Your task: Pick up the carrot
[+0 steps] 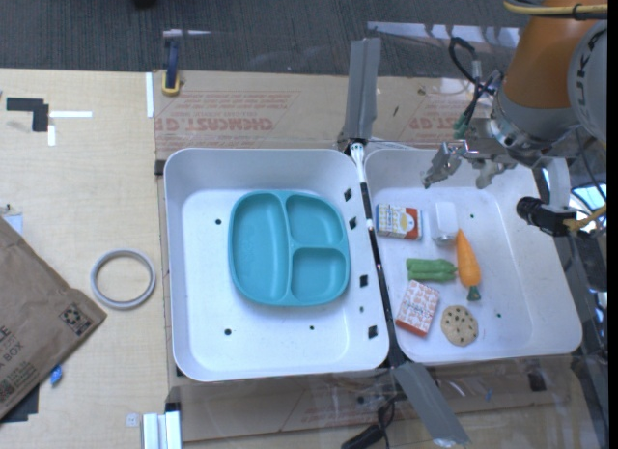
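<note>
- Carrot (467, 260) lies in the right bin (541, 336), right of centre in the frame, just beside a green vegetable (431, 268) and a white block (444, 219).
- Risk: these close neighbours may block one finger on the way down, so the grasp could push the carrot aside or take the wrong item.
- Gripper (463, 164) hovers at the upper right, above the bin's far edge, fingers spread and holding nothing.

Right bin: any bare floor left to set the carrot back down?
Yes: the right bin's floor right of the carrot and cookie, toward the right wall. Crowded on its left: carton, green pod, red packet.
</note>
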Tool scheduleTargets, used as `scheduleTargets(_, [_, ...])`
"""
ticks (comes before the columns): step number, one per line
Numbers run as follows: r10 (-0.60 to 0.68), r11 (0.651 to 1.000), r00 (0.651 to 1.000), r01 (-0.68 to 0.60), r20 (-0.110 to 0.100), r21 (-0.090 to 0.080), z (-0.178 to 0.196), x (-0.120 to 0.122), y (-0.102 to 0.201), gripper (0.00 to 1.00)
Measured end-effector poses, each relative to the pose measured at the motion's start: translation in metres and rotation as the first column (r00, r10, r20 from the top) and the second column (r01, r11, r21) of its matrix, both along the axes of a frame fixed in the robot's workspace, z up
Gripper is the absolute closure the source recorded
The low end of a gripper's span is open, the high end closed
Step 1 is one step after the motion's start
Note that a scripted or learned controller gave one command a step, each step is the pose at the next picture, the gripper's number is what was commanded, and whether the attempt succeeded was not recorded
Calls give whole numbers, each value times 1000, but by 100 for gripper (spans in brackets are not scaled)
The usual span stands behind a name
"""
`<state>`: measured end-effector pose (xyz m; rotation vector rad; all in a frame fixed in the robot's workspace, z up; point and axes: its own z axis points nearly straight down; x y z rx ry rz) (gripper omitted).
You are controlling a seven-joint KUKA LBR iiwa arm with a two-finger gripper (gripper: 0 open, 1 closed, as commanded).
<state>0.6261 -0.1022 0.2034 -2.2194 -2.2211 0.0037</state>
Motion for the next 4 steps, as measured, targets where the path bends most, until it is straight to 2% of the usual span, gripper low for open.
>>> scheduleTargets(1, [-79, 997, 997, 79, 1, 0, -112, -47, -24, 0])
scheduleTargets(2, [-347, 938, 938, 347, 1, -1, -99, -32, 10, 0])
scheduleTargets(3, [-440, 898, 898, 440, -1, -1, -112, -68, -36, 0])
scheduleTargets(4, [-442, 897, 897, 442, -2, -1, -104, -69, -37, 100])
